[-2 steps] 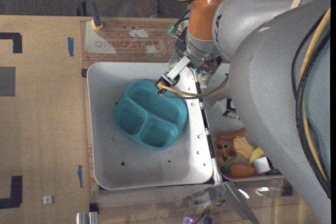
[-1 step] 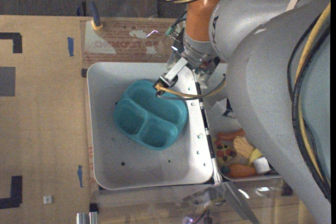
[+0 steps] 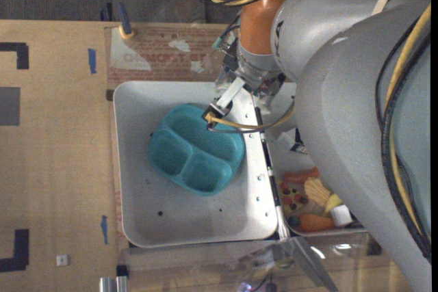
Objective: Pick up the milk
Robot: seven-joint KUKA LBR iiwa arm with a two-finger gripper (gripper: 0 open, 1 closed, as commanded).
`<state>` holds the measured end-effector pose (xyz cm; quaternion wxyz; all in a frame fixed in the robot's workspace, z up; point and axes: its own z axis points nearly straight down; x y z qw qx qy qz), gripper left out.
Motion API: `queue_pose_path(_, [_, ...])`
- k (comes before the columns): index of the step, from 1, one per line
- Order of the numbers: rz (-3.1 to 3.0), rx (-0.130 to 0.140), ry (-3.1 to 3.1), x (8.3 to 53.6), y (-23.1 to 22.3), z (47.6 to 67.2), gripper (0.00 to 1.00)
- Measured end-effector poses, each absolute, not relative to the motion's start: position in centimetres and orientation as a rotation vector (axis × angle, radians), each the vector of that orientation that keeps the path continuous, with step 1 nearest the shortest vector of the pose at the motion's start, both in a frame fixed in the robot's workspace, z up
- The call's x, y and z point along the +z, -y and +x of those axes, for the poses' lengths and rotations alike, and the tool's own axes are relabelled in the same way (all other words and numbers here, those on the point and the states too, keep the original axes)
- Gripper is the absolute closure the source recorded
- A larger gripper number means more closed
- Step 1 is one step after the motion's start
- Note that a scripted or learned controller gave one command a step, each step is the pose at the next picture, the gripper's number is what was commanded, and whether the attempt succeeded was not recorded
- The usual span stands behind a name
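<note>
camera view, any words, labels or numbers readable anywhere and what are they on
Nothing reads clearly.
The worn reddish panel behind the left bin carries one line of pale lettering, too blurred and faded to make out.
The teal divided plate shows no text.
The toy food pile in the right bin shows no legible label.

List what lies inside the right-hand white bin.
The right-hand white bin holds a heap of toy food in orange, yellow and red, plus a small white piece. The big grey arm covers the rest of it.
</note>
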<state>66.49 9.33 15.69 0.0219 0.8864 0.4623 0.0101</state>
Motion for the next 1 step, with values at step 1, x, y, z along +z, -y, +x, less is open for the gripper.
queue_pose_path(1, [2.743, 0.032, -1.433, 15.53, -9.41, 66.74, 0.00])
